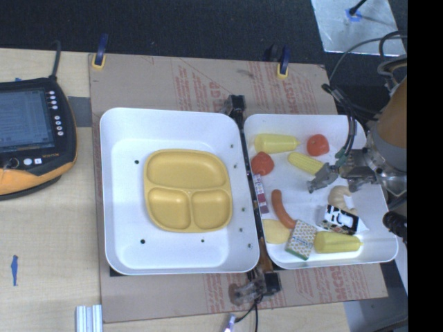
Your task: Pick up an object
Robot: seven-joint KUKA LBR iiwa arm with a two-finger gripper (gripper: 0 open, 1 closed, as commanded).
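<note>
Gripper (337, 173) sits low over the right bin (367, 254), fingers spread apart, nothing between them. Just beside the finger tips: a yellow block (305, 162) to the left, a pale rounded object (339, 197) just below. Red ball (318, 144) above, near the bin's far wall. Sausage (280, 208), patterned sponge (301, 239) and a black-and-white object (340, 219) lie toward the near edge. Left bin (124, 185) holds a yellow divided tray (187, 189). Handheld control pendant (31, 133) rests at far left of the bench.
</note>
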